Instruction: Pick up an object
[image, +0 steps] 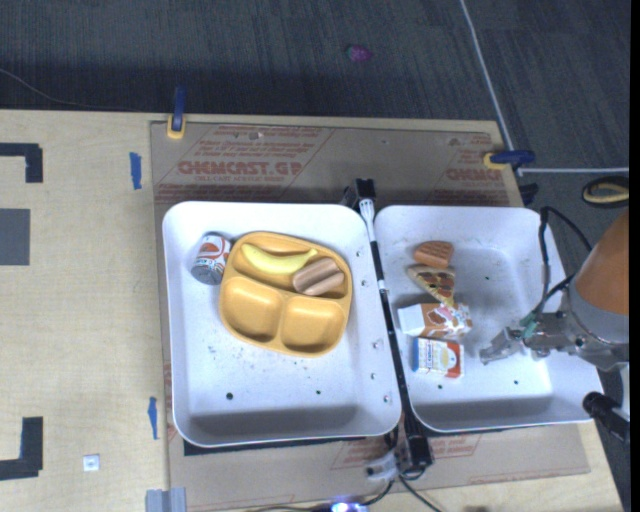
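In the right bin (500, 400) lie several small items. A brown bun-like piece (433, 252) sits at the top, with a dark and yellow piece (432, 282) just below it. Lower down are a white and orange carton (437, 319) and a white, blue and red carton (438, 357). My gripper (497, 347) reaches in from the right and hangs low over the bare floor of this bin. It is just right of the two cartons and apart from them, with nothing seen in it.
The left bin (260, 405) holds a yellow divided tray (285, 320) bearing a banana (272, 262) and a hot dog (318, 277). A small can (209, 257) lies at the tray's upper left. A black divider (380, 300) runs between the bins. Cables trail near the arm (605, 290).
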